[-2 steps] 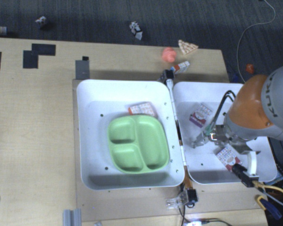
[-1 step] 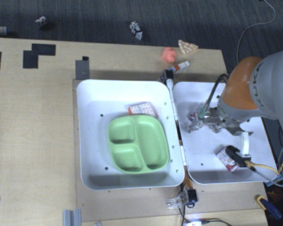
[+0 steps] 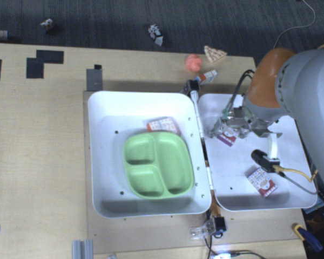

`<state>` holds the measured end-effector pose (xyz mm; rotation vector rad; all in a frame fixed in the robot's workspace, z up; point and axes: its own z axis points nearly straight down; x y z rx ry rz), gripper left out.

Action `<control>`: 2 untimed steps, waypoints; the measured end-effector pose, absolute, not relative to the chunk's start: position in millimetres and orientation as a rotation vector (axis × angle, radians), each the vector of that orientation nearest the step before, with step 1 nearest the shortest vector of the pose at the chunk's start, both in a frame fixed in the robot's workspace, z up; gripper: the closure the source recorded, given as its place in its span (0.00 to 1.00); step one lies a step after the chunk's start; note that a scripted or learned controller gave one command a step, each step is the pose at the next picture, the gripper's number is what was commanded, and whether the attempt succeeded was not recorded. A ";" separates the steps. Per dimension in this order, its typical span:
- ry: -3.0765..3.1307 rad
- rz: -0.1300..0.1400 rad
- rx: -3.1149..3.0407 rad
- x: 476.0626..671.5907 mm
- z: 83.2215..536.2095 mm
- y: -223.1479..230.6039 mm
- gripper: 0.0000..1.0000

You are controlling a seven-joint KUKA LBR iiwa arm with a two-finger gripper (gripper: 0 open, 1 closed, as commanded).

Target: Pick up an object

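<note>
while the gripper [image 3: 229,125] hung low over the far left part of the right bin [image 3: 235,182], the job looked to be right at the grasp step: closing in on a pick, nothing lifted yet. the arm [image 3: 313,90] reached in from the right, its orange band [image 3: 265,85] sitting just above the wrist. honestly couldn't tell from this angle whether the gripper was apart or together, since the wrist hardware blocked too much of it. nothing could be seen clamped in it either.

best guess for the target was the small dark red packet [image 3: 225,139]. it lay flat on the bin floor on the near side of the gripper, touching it or just beside it, hard to say which. a red and white packet [image 3: 261,181] lay nearer and further right in the same bin, well apart from the gripper. over in the left bin [image 3: 105,161], a green divided plate [image 3: 157,163] took up the middle, with another little packet [image 3: 163,125] at its far edge.

the next move probably called for centring the gripper over the dark red packet, getting right down to the floor and squeezing its edges. being thin and flat, it'd likely slip out easily, and the bin's left wall was close. then a straight lift to check it actually came along.
</note>
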<state>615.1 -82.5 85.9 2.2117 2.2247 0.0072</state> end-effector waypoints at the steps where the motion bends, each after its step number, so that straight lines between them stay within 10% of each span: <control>1: 2.226 0.012 2.204 616.8 97.9 -82.5 1.00; 2: 2.227 0.010 2.212 587.3 186.1 2.1 1.00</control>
